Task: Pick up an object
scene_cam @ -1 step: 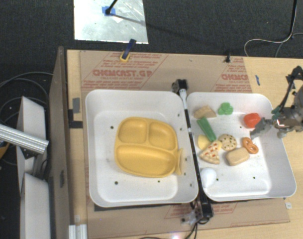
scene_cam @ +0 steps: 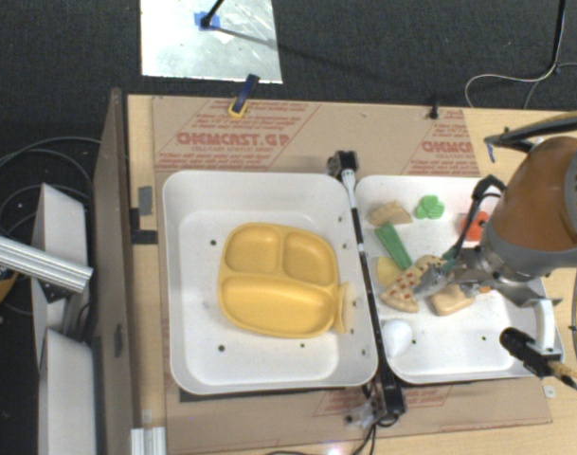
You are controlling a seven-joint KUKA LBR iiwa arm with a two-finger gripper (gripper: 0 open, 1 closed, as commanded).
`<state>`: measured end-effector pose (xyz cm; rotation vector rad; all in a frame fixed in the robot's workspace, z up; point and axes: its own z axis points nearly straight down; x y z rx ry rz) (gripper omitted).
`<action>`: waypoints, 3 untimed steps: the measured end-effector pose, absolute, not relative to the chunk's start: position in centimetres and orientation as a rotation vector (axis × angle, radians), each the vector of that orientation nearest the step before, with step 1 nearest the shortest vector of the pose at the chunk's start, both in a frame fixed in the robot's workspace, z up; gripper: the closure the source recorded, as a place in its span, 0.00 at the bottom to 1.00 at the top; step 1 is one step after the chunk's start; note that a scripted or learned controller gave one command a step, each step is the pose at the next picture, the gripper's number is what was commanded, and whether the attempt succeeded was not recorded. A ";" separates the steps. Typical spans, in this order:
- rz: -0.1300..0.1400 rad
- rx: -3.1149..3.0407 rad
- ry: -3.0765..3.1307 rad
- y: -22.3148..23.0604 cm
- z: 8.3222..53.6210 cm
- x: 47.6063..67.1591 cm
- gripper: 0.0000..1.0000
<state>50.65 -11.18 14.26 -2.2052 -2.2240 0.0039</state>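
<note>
The right bin (scene_cam: 477,368) holds several toy foods. A pizza slice (scene_cam: 405,285) lies near its middle, beside a yellow wedge (scene_cam: 387,270) and a green stick (scene_cam: 394,245). A tan bread piece (scene_cam: 451,301) lies just right of the slice. A tan chunk (scene_cam: 387,213) and a green leafy piece (scene_cam: 428,207) sit at the back, a white lump (scene_cam: 397,333) at the front left. My gripper (scene_cam: 434,281) is low over the right end of the pizza slice, close to the bread piece. The arm's orange band (scene_cam: 549,197) hides the bin's right part.
The left bin (scene_cam: 193,254) holds a yellow divided plate (scene_cam: 277,280). A black divider (scene_cam: 362,254) runs between the bins. An orange-red item (scene_cam: 474,224) lies by the arm. A black part (scene_cam: 525,349) of the arm hangs over the right bin's front corner.
</note>
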 end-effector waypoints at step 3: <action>0.042 -2.218 -2.225 -9.8 8.8 66.5 0.00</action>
